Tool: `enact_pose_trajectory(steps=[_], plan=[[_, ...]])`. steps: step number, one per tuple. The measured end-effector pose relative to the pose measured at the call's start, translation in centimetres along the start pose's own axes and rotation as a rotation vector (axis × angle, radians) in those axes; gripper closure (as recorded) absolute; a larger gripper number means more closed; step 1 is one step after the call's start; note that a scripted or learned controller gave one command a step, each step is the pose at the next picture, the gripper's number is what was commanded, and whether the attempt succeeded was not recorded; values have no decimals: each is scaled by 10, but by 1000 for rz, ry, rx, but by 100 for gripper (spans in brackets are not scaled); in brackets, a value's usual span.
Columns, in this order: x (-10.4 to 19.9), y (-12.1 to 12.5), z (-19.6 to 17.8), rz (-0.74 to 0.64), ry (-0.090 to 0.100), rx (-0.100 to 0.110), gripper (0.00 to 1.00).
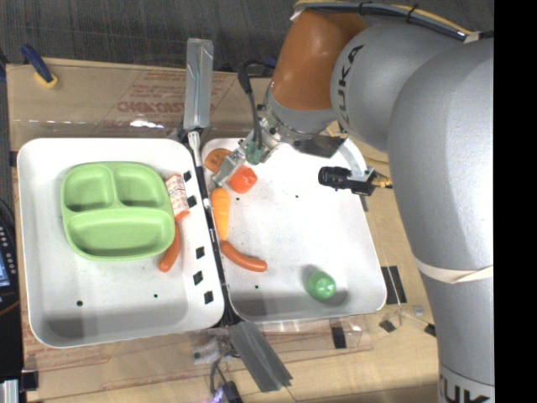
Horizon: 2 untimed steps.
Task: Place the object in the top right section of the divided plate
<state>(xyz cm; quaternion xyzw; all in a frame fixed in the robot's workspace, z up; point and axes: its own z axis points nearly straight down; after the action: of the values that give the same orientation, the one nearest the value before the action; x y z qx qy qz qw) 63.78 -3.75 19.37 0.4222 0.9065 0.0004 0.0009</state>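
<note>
**Red-orange piece at the gripper, plate not yet reached**

Red-orange and rounded, a small tomato-like object (242, 179) sits right at your gripper (233, 164) in the upper left corner of the right bin (352, 233). You cannot tell from this angle whether the gripper is closed on it or merely touching it, so treat the grasp as unproven. This looks like the pick step: the object is beside the tool, and nothing has reached the plate.

Moving outward, a carrot (221, 210) lies just below the object along the divider between the bins, and another orange piece (215, 155) shows just above it, partly hidden by the tool. A sausage (243, 260) lies further down, and a green ball (320, 285) sits well apart near the bin's lower edge.

Your target, the green divided plate (117, 208), rests in the left bin (50, 300). Its top right section is bare. A small labelled packet (176, 193) and a second sausage (170, 254) lie against the plate's right rim.

Next you would need a confirmed grip, a lift over the divider, and a leftward carry that avoids the packet.
</note>
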Motion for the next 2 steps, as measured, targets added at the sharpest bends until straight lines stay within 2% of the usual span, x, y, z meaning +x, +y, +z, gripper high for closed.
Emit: enact_pose_trajectory(steps=[2], plan=[[0,1,-19,-10,0,2,100]])
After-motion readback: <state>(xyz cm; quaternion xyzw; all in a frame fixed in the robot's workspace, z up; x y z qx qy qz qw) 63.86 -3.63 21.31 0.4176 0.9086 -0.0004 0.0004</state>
